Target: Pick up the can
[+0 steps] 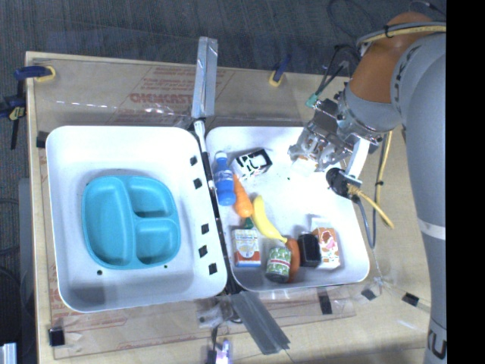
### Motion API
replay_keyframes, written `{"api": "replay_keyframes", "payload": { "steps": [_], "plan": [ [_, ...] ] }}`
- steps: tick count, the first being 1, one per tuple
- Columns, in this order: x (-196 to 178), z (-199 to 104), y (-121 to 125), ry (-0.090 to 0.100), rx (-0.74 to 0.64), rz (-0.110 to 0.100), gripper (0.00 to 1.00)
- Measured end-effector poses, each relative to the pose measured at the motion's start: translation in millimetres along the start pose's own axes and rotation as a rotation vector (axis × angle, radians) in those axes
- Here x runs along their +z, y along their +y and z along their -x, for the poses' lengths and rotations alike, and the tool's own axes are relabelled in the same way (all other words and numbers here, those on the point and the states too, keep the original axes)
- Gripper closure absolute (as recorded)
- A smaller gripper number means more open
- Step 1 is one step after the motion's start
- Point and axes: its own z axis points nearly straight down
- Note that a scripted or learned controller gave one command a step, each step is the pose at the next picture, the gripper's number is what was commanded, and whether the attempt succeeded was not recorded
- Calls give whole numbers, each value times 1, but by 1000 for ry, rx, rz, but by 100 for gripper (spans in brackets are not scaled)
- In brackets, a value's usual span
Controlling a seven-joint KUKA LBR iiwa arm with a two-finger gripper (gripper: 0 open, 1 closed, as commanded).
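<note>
The can, a small one with a green-and-dark label, lies near the front wall of the right bin, tucked into a tight cluster: a small carton just beside it on the left, an orange item and a black block pressed against its other side, a red-and-white carton beyond those, and a banana ending just behind it. Farther back along the divider sit a carrot, a blue bottle and a black-and-white tag. The left bin carries a teal divided tray. The gripper hangs over the back right part of the right bin, well apart from the can and with nothing between its jaws; from this slant I cannot tell whether the jaws are spread or pressed together. I judge the task to be at the approach step, the pick not yet begun. The next move calls for travel toward the front of the bin, across the bare middle, then a descent onto the can with the jaws aligned across its narrow body. Crowding is the likely trouble: the neighbours leave little room for the jaws to slip in, so one may get nudged or caught instead.
</note>
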Motion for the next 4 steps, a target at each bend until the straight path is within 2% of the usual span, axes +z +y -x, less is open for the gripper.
{"api": "replay_keyframes", "payload": {
  "steps": [2, 3, 4],
  "plan": [
    [-15, -1, -1, -3, -9, -13, 100],
    [-40, -59, -56, 1, -34, 0, 100],
    [-6, -13, 26, 0, -23, 1, 100]
  ]
}}
